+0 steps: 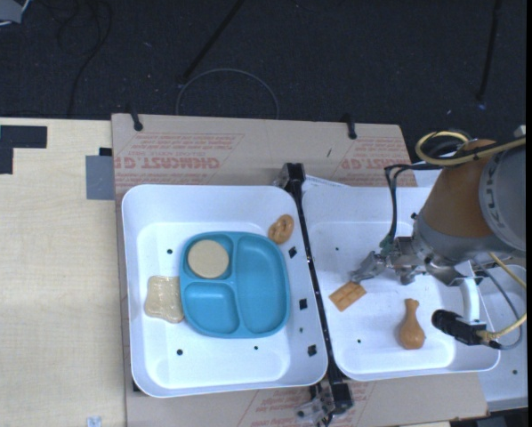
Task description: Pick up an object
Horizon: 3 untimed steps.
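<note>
The gripper (366,272) hangs in the right bin (355,367), fingers spread and empty, just above the tan cracker (347,296). A drumstick (411,326) lies nearby; the left bin (150,363) holds a blue tray (248,314).

Red print on cardboard sheet (248,149) under bins, upside down, not legible.

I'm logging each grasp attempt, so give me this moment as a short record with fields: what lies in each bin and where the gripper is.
left bin: blue divided tray holding a round tan cookie; pale cracker at the tray's left; brown pastry near its upper right
right bin: orange cracker; tan drumstick
gripper: low in the right bin, just above the orange cracker
grasp: nothing seen between the fingers
</note>
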Each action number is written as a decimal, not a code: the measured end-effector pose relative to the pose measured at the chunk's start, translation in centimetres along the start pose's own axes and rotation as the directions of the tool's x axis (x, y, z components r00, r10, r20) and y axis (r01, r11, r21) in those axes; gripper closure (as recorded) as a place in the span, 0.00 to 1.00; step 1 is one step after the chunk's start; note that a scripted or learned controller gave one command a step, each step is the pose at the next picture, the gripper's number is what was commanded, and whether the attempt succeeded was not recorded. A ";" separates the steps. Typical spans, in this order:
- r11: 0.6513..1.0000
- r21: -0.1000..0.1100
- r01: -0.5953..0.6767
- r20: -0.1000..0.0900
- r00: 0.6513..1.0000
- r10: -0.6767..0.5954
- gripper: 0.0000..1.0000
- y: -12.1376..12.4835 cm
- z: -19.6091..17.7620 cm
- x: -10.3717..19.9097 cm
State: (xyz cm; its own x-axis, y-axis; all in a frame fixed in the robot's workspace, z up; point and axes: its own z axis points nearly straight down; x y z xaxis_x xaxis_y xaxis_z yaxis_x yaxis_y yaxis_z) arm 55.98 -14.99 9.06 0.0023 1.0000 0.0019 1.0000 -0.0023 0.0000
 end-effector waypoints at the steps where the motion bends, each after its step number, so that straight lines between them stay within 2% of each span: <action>1: 1.000 0.001 -0.003 0.001 1.000 0.003 1.00 -0.1 -0.9 -0.1; 2: 1.000 -0.003 0.004 0.002 1.000 -0.004 1.00 0.6 -6.9 0.4; 3: 1.000 -0.003 0.001 0.003 1.000 -0.001 1.00 0.6 -12.0 -0.7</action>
State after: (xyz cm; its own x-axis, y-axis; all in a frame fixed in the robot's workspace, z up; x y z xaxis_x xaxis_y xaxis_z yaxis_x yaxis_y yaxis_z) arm 56.55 -15.73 21.10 0.0017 1.0000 -0.0012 1.0000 -0.0017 0.0027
